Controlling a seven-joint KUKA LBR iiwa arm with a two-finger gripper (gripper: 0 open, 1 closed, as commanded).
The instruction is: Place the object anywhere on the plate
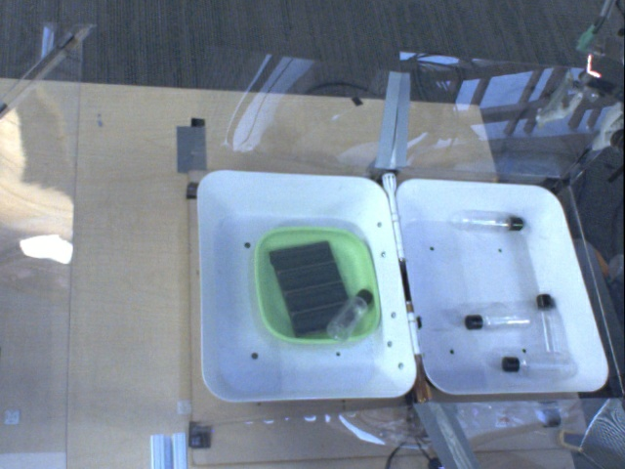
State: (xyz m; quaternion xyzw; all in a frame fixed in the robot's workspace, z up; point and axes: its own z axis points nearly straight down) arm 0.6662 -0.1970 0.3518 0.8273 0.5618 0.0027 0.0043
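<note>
gripper: we cannot tell its state | clear plastic tube with a black cap [349,314]: we see it lying tilted on the lime-green square plate [269,296], at its lower-right corner, touching the dark grey ribbed block [309,288] | plate: in the left white bin [225,360] | right white bin [439,262]: four more capped clear tubes [485,223], scattered

No readable text, label, brand, number or sign can be found on the bins, the plate, the tubes or the bench
</note>
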